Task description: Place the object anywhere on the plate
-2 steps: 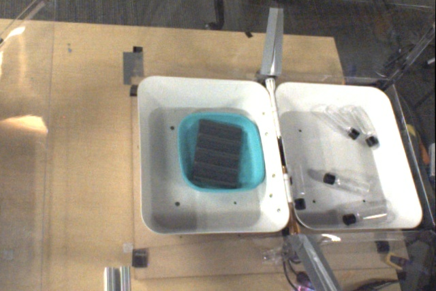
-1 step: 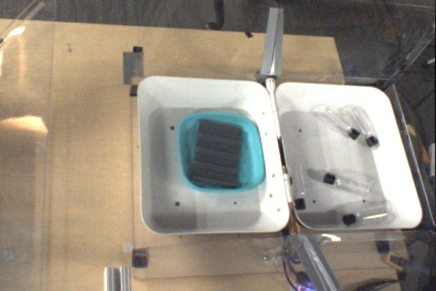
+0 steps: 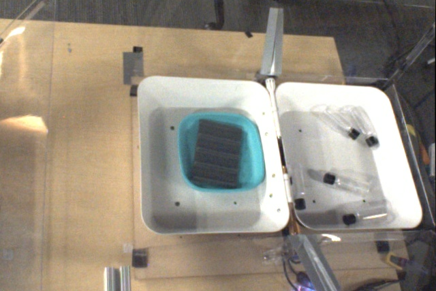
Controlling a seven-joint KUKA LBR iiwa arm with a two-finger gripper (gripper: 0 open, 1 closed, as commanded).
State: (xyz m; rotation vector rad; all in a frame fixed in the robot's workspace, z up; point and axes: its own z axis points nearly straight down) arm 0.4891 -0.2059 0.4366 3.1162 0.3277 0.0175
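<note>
Lying flat on the plate (image 3: 253, 146), the block (image 3: 218, 153), dark and ribbed, sits near the plate's middle, its long side running roughly from 12 to 6 o'clock. The plate, teal, rests in the left bin (image 3: 153, 208), slightly toward 12 o'clock of that bin's centre. By this look the placing seems done: the block is fully inside the plate's rim and nothing touches it. In the right bin (image 3: 405, 208), several clear vials (image 3: 354, 123) with dark caps lie scattered, from 12 round to 6 o'clock. Little appears left, beyond the arm keeping clear.
</note>
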